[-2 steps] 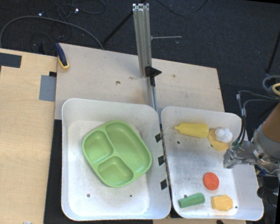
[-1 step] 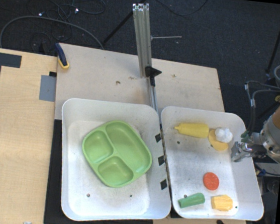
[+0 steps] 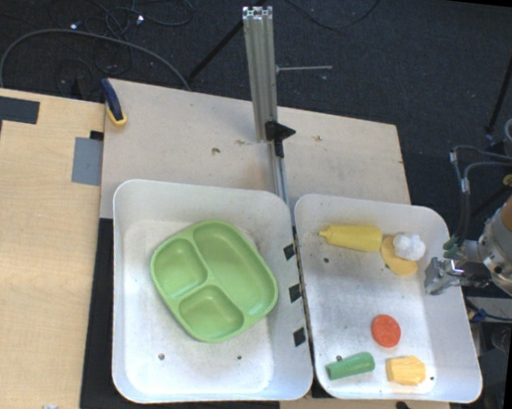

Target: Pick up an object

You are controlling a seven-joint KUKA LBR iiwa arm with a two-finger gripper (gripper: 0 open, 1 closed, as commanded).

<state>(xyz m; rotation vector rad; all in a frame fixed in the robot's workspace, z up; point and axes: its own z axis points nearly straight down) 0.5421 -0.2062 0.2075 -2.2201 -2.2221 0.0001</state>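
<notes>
The right bin [image 3: 347,289] holds a yellow bottle-shaped toy [image 3: 352,237] near its far edge, with a white and yellow piece [image 3: 405,251] just right of it. Lower down lie a red-orange round piece [image 3: 387,331], a green cylinder [image 3: 350,365] and a yellow block [image 3: 406,369]. My gripper [image 3: 442,272] hangs over the bin's right rim, right of the white and yellow piece and apart from it. I see nothing held in it.
The left bin [image 3: 130,322] carries a green divided plate [image 3: 213,280]. A metal post [image 3: 262,70] rises behind the bins, with black clips [image 3: 293,292] along the divide. Cables and a stand [image 3: 482,171] crowd the right side by the arm [image 3: 509,235].
</notes>
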